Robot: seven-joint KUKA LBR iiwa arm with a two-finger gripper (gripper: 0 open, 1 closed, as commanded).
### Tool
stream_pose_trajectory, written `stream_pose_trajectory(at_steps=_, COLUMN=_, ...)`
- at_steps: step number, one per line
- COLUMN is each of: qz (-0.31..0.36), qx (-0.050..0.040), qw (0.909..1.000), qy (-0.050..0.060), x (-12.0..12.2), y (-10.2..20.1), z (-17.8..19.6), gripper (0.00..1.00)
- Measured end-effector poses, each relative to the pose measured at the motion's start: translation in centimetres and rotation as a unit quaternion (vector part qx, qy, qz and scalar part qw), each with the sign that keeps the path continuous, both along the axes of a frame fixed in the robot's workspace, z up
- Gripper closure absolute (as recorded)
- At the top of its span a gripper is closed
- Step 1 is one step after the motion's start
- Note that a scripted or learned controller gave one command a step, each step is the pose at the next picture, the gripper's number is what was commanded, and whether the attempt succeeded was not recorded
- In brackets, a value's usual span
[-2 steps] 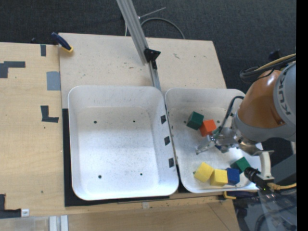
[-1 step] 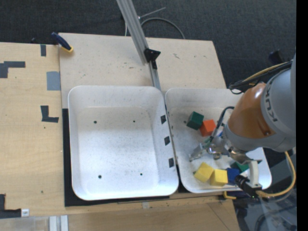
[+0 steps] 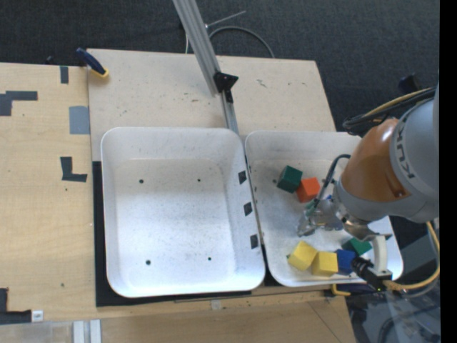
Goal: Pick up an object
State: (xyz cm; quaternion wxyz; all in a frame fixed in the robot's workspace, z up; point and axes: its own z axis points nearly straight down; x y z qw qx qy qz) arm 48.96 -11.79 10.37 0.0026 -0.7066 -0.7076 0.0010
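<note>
The gripper [image 3: 308, 224] sits low in the right bin [image 3: 285, 143], and I cannot tell its state. Beside it lie small blocks: a dark green cube [image 3: 289, 179] touching an orange one [image 3: 308, 189], and two yellow ones [image 3: 303, 255] near the front rim.

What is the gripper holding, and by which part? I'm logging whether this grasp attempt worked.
Cannot be told: the gripper hangs over the right bin, with no block visibly between its fingers.
</note>
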Motion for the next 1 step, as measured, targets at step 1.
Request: stream_pose_trajectory(at_steps=1, qz=0.0, qx=-0.0017, qw=1.0, qy=-0.005, x=0.38, y=-0.35, z=6.15, gripper=1.0)
